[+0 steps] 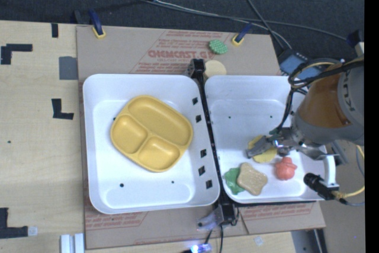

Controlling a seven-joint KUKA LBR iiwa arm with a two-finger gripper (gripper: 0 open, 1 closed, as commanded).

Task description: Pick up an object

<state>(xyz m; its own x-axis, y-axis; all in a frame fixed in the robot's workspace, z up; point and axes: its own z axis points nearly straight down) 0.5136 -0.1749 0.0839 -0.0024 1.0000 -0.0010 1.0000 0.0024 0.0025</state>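
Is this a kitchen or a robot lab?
Probably a robot lab: a robot arm reaches over two white bins, cables trail across the floor, and the food pieces look like toys, such as the bread slice.

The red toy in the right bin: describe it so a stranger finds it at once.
Start at the right bin, then go to its near edge. The red toy lies there, just right of the tan bread-shaped piece. It is the one red, rounded item there.

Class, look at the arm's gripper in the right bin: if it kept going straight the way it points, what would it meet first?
Most likely the yellow item right at the gripper tip, which points left and down; depth is hard to judge from above.
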